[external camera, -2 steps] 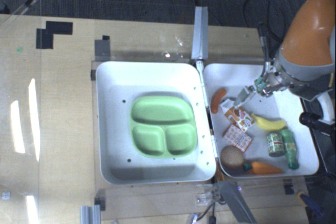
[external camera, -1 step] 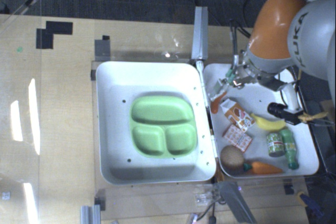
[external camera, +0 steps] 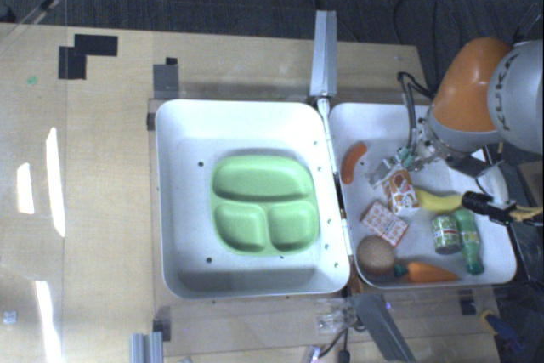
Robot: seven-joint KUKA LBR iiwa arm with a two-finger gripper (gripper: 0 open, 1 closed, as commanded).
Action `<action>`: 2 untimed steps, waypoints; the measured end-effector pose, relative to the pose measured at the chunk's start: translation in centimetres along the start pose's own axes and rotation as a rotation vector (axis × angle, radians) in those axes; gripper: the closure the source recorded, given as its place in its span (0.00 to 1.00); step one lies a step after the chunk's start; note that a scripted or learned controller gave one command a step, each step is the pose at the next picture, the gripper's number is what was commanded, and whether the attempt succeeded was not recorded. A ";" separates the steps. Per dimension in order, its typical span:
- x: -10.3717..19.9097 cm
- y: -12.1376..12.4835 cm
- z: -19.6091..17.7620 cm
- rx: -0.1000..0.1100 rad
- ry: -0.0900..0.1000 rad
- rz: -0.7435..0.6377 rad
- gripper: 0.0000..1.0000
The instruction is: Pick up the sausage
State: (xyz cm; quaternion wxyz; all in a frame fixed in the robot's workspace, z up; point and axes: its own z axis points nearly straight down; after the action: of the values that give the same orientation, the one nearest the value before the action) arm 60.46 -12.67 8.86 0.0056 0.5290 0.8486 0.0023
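Two shallow white bins with smooth, glossy walls and rounded corners sit side by side on a pale wooden bench [external camera: 85, 208]. The left bin [external camera: 183, 183] holds one green plastic tray [external camera: 262, 201], soft-edged and moulded into three compartments: one long one at the far side and two smaller ones nearer the camera. The right bin [external camera: 374, 119] holds a scatter of small things: one sausage [external camera: 352, 161], reddish-orange, smooth and slightly curved, lying close to the bin's left wall; one yellow banana [external camera: 438, 201]; two flat printed packets [external camera: 391, 208]; one brown rounded ball [external camera: 376, 252] with a rough-looking skin; one tapered orange carrot [external camera: 429, 272]; one green can [external camera: 445, 234]; and one green bottle [external camera: 468, 241] lying beside the can. The grey arm with its domed orange band reaches in from the right, and its claw [external camera: 406, 159] hangs low over the far middle of the right bin, just above the upper packet. The sausage lies apart from the claw, to its left in the view, with bare bin floor between them. Whether the claw is released or clenched cannot be told here; nothing can be made out in its grasp.
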 end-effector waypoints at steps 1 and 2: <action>0.1 0.4 -1.2 -0.007 -0.002 -0.002 1.00; 0.1 0.4 -1.2 -0.007 -0.002 -0.002 0.00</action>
State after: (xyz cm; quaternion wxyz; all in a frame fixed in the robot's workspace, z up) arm 60.72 -12.43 10.10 0.0082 0.5279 0.8492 0.0049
